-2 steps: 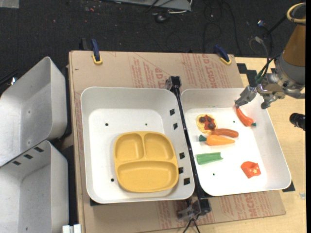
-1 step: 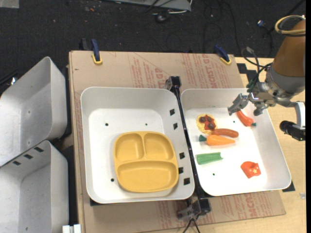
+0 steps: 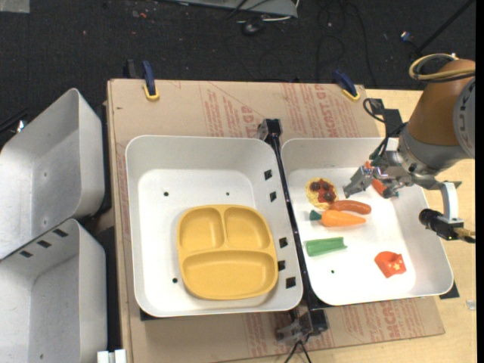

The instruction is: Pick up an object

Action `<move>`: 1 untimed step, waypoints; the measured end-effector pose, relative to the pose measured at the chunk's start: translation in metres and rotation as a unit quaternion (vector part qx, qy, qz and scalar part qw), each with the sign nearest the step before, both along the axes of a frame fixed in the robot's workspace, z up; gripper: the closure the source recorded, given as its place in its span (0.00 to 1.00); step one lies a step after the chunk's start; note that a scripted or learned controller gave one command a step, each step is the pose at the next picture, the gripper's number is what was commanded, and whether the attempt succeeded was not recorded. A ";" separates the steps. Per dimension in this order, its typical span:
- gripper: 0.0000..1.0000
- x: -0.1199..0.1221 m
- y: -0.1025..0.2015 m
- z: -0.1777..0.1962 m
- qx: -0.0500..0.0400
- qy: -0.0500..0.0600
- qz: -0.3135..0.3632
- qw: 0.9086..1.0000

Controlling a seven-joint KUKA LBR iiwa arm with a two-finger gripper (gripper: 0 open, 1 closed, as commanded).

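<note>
Over at the right-hand bin (image 3: 423, 278), the end effector (image 3: 368, 180) hangs low above the upper part of the white floor, reaching in from the grey arm (image 3: 439, 127) with its orange band. From where I stand I cannot tell how far apart it is set, and I see nothing caught in it, so I would judge the pick has not happened yet.

All the candidates lie loose on the bin floor. Just below and to the left of the end effector is a small yellow piece with dark red topping (image 3: 321, 191), looking like a toy pizza slice. Touching or nearly touching it is a reddish sausage (image 3: 352, 207), and right beneath that an orange carrot (image 3: 340, 219). A green piece (image 3: 326, 246) sits lower down, apart from those, and a red chunk (image 3: 389, 263) lies toward the bin's lower right.

The left bin (image 3: 144, 203) holds a yellow divided tray (image 3: 227, 252), with nothing in its compartments.

So the approach looks made, roughly above the sausage cluster; the descent, closing and lifting all seem left to do.
</note>
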State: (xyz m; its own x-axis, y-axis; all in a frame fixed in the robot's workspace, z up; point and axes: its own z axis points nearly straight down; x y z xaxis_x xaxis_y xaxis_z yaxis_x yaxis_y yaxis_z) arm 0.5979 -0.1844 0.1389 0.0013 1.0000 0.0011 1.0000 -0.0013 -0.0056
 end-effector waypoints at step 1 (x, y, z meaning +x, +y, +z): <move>0.00 -0.001 0.001 -0.050 0.000 -0.001 0.000 1.000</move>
